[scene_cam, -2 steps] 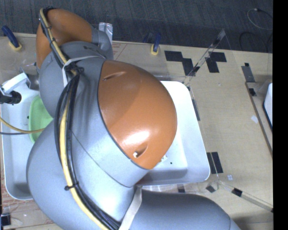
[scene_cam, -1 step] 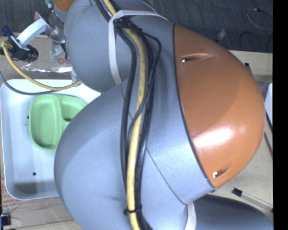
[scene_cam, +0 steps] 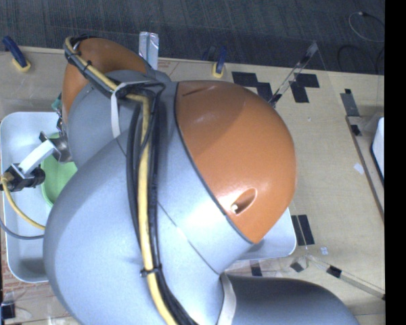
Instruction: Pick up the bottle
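Mostly my own bulk here: grey arm [scene_cam: 101, 222] and orange band [scene_cam: 230, 154] lie across the middle of the view, reaching toward 9 o'clock over the left bin [scene_cam: 13, 124].

- Task's thing: a pale green thing [scene_cam: 59, 175] lies in the left bin at about 9 o'clock, tucked against the edge of my arm and half covered by it. Could be the bottle; too little of it is clear to say so. Judgement only.
- Just beside it, toward the bin's 9 o'clock wall, a black fitting [scene_cam: 24, 175] with a white strip, and a yellow cable [scene_cam: 20, 212] looping down from it over the bin floor. Looks like hardware at my wrist end, low in the bin.
- Whether my grip is spread or pressed shut I cannot tell; my own arm is in the way. Nothing seen held.
- Why I sit like this, as I judge it: bent steeply over the left bin so the wrist comes down from above onto what lies there.

Edges and room:
- Left bin's rim runs close round the green thing at 9 and 12 o'clock; little sideways room there, so straight up looks the safest way out.
- The cable loop lies near the 7 o'clock wall, a possible snag.
- A corner of the right bin [scene_cam: 284, 246] peeks out at 4 o'clock.
- The desk [scene_cam: 325, 154] at 3 o'clock is open, bearing black tape marks [scene_cam: 303, 230]; blue clamps [scene_cam: 219, 63] sit along its 12 o'clock edge, well apart from my reach.
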Controlling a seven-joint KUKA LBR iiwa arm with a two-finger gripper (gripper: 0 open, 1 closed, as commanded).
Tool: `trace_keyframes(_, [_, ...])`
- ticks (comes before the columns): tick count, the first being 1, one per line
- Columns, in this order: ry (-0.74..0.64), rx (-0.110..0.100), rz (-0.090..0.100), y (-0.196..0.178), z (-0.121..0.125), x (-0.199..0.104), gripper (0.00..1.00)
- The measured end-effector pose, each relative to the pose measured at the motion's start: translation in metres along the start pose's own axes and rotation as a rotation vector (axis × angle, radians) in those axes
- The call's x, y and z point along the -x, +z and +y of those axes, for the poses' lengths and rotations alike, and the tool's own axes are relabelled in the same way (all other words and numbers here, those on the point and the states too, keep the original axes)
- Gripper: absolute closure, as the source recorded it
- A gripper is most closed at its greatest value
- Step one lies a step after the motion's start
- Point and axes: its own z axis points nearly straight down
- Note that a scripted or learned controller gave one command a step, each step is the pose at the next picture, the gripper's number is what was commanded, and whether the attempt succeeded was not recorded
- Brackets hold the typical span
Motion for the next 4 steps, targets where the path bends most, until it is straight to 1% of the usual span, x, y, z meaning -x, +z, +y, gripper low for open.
trace_keyframes(1, [0.016, 0.008, 0.018, 0.042, -0.013, 0.016, 0.0])
trace_keyframes(2, [0.006, 0.001, 0.008, 0.036, -0.017, 0.016, 1.0])
trace_keyframes(3, [0.003, 0.002, 0.018, 0.033, -0.018, 0.014, 0.0])
trace_keyframes(4, [-0.005, -0.001, 0.005, 0.029, -0.019, 0.015, 1.0])
